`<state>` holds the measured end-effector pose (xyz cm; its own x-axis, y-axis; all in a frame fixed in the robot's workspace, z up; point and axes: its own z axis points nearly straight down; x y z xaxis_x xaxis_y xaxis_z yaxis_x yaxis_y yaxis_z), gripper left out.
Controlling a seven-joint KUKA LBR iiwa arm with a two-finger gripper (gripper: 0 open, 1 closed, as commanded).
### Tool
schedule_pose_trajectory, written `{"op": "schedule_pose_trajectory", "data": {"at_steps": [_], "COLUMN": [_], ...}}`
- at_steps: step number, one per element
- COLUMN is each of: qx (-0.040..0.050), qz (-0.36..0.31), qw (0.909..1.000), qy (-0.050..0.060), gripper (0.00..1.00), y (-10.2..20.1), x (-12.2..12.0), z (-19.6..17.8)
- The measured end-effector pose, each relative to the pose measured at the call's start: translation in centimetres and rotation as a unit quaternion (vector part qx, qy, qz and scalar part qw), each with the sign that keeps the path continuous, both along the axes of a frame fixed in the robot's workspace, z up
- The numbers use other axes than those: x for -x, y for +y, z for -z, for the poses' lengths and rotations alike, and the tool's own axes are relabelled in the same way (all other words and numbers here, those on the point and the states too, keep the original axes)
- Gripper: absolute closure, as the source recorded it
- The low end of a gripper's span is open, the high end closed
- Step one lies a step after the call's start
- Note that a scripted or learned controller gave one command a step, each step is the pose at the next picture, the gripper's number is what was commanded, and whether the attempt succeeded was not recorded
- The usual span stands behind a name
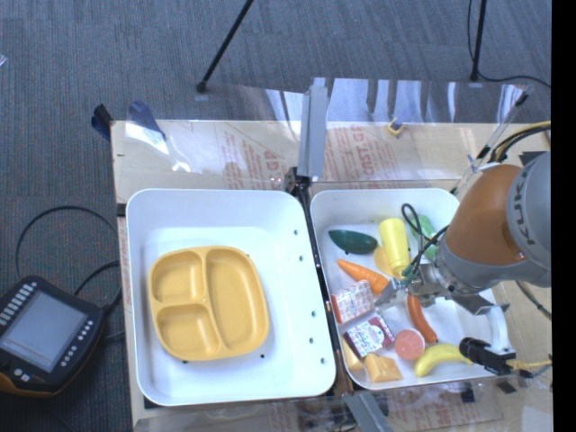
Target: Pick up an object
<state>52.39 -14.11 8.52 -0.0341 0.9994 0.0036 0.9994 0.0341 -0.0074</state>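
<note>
Carrot, the likeliest target, lies in the right bin, at nine o'clock from the gripper and just beside it. The fingers look slightly parted with nothing clearly between them, though the blur leaves this uncertain. Nothing appears lifted yet; judging from this, closing, gripping and raising remain. The yellow tray sits in the left bin.
</note>
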Motion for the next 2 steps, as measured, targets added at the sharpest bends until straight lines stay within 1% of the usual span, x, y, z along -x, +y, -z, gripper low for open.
{"op": "schedule_pose_trajectory", "data": {"at_steps": [1, 2], "qx": [-0.0006, 0.001], "qz": [0.003, -0.048], "qw": [1.0, 0.9988], "qy": [0.0, -0.006], "gripper": [1.0, 1.0], "y": [-0.2, 4.6], "x": [0.0, -4.8], "z": [-0.9, -8.4]}}
